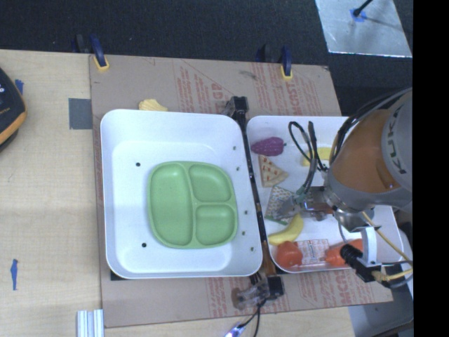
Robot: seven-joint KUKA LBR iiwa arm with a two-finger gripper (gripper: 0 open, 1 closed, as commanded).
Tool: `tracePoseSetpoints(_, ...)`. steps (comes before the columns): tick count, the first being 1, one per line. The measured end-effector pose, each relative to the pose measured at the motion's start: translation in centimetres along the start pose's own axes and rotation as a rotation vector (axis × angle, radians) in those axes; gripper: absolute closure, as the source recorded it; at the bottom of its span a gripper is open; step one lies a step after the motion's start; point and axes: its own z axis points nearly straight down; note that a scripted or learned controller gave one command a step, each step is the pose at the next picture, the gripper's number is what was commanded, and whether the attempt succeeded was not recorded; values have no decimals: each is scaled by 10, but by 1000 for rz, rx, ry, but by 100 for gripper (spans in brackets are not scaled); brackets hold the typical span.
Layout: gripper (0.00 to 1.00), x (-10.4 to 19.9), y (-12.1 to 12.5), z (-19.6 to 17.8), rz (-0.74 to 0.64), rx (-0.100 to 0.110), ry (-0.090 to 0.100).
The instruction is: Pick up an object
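Note:
The right bin [256, 128] holds a purple toy [268, 146], a tan wedge-shaped slice [270, 170], a grey speckled piece [280, 202], a yellow banana [289, 230], a red tomato [287, 255], a clear wrapped packet [311, 249] and an orange piece [335, 255]. The grey arm with its orange band [365, 161] hangs over the right half of that bin. My gripper [313, 206] sits low beneath the wrist, just right of the grey speckled piece and above the banana. The wrist hides most of it, and I see nothing held.
The left bin [119, 188] carries a green divided plate [191, 203]. A small yellow thing [151, 105] lies on the cardboard behind the left bin. Black cables [303, 140] loop over the right bin's back. Clamps hold the cardboard at its far edge.

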Motion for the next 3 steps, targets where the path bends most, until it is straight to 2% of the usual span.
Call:
tracePoseSetpoints(1, 100, 0, 1, -11, -3, 0, 2)
tracePoseSetpoints(2, 100, 30, -21, -96, 0, 7, 0)
tracePoseSetpoints(3, 0, 30, -21, -96, 1, 7, 0)
